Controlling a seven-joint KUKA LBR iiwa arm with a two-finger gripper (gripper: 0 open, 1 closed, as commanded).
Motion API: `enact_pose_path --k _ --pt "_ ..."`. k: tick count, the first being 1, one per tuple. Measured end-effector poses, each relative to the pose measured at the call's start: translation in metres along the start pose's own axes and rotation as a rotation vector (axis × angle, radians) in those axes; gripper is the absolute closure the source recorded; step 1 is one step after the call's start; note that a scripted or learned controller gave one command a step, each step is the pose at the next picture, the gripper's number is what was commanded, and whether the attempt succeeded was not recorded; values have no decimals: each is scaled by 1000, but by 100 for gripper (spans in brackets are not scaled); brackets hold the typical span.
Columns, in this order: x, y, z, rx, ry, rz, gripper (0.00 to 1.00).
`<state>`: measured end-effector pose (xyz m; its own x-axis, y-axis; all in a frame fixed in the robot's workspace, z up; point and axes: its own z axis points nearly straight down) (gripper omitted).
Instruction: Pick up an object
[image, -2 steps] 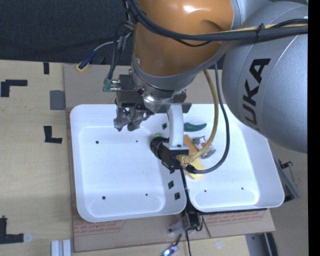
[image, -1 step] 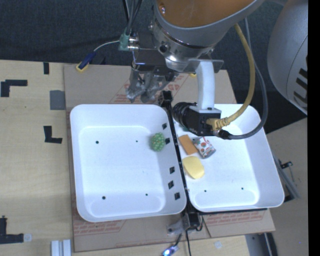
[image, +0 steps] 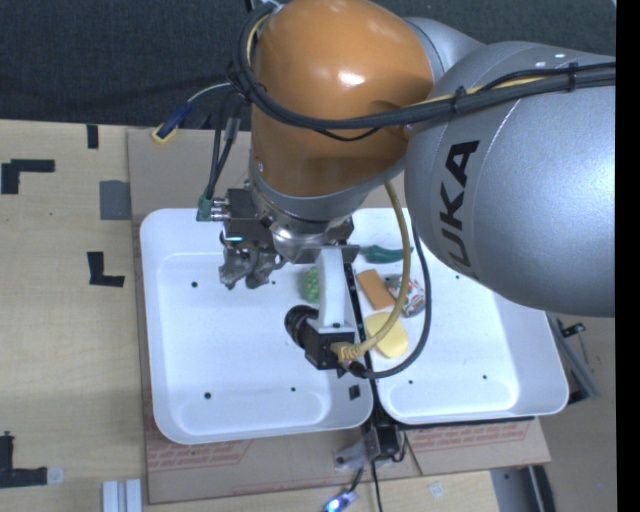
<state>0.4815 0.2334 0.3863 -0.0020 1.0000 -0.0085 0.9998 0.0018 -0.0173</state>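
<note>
My gripper hangs below the orange-banded wrist, over the back part of the left bin. No object shows directly under it. A small green object lies at the left bin's right side, just right of the gripper. In the right bin lie an orange block, a yellow rounded object, a green item and a small multicoloured item, all partly hidden by the arm.
A black unit with a yellow cable sits on the white bracket along the divide between the bins. The big grey arm link covers the right bin's back. Cardboard and a wooden bench top surround the bins.
</note>
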Motion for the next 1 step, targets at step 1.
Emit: enact_pose_path --k 1 --pt "-1 0 -125 -28 15 -1 100"
